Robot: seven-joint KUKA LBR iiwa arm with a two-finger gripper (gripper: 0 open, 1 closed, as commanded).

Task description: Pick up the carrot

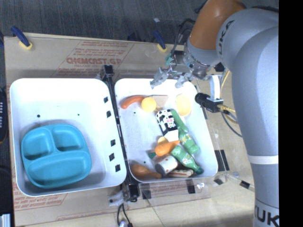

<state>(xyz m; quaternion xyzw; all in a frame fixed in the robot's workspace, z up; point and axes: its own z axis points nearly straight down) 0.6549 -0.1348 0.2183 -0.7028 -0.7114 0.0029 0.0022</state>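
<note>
Hovering above right bin's [208, 141] far rim, pincer [169, 78] spread open, seemingly empty; carrot [132, 100] nearby below.

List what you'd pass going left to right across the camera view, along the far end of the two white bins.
Yellow clamp on the bench corner → black clip between the bins → long orange carrot → small yellow ball → pale yellow lemon-shaped piece → the arm's gripper hangs above this stretch.

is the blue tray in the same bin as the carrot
No, the blue tray lies in the left bin, the carrot in the right bin.
</note>
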